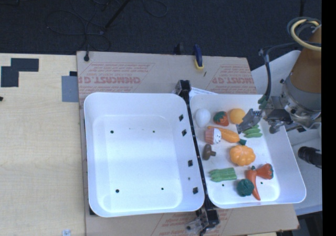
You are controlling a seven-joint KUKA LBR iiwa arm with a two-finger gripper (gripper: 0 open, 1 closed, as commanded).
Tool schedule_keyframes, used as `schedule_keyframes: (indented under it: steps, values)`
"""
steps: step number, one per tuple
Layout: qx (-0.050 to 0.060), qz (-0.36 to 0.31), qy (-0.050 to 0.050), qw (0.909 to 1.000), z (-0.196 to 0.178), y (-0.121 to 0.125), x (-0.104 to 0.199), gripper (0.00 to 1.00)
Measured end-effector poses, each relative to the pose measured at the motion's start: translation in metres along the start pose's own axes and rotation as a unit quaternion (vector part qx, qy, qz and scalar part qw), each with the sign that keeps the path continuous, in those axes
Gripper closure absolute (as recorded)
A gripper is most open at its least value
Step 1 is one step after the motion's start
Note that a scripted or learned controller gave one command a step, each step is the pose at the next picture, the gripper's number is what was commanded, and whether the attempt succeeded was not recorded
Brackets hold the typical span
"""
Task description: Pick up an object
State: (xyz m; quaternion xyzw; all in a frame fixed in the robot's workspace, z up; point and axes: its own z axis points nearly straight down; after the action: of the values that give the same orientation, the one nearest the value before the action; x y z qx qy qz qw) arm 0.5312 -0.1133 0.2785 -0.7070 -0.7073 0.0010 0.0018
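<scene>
The right bin (294, 169) holds toy foods: a white egg (202, 117) at its far left, a red tomato (221, 118) and an orange fruit (236, 115) beside it, a carrot piece (222, 135), an orange pumpkin (242, 155), a small brown mushroom (208, 151), green beans (222, 174) near, and what may be broccoli (244, 188).

Pincer (261, 120) low, arm from right

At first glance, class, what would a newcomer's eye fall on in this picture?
The bright toy foods crowding the right bin, above all the orange pumpkin at its middle. Next, the gripper low over that bin's far side, beside a green pod. The left bin is a plain white contrast.
</scene>
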Motion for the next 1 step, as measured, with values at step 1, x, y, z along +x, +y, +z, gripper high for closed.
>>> schedule_keyframes:
  steps: [1]
  values:
    - [0.007,0.0,0.001,1.0,0.1694,0.0155,-0.0101,0.0]
